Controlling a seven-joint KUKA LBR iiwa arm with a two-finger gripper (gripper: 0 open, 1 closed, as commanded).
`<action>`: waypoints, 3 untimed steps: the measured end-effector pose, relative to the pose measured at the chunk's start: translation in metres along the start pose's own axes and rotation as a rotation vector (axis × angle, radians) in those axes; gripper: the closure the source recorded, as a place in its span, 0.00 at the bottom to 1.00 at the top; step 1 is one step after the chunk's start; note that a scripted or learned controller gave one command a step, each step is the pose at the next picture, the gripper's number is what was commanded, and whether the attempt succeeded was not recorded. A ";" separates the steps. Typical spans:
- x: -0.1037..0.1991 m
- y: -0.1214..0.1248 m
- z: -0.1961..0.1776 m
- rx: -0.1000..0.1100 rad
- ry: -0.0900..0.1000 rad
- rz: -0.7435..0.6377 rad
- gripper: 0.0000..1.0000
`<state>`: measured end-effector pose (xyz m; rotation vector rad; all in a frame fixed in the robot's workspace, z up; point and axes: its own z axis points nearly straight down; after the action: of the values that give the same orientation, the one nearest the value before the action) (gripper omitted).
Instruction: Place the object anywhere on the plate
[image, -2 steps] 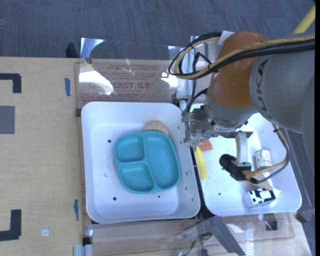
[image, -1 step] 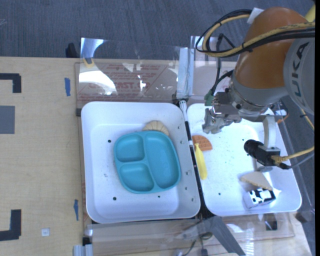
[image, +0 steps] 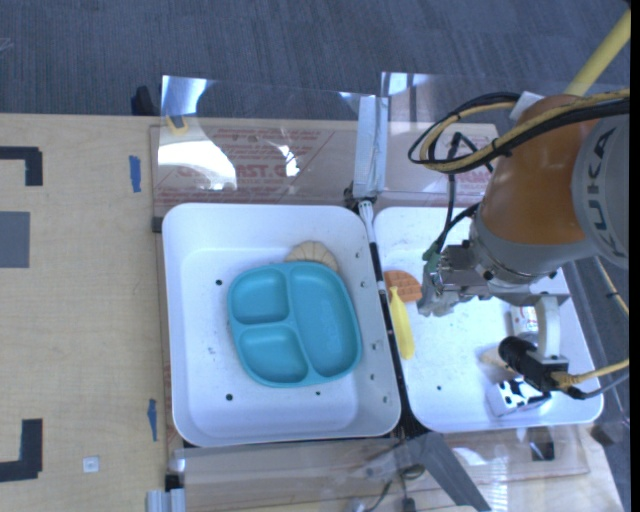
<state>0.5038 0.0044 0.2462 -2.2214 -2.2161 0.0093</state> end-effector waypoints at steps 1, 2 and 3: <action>-0.007 -0.024 -0.011 -0.005 0.002 -0.002 1.00; -0.061 -0.024 -0.105 -0.014 0.001 0.000 1.00; -0.111 -0.027 0.036 0.005 0.001 0.001 1.00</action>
<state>0.4767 -0.1063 0.2103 -2.2190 -2.2124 0.0132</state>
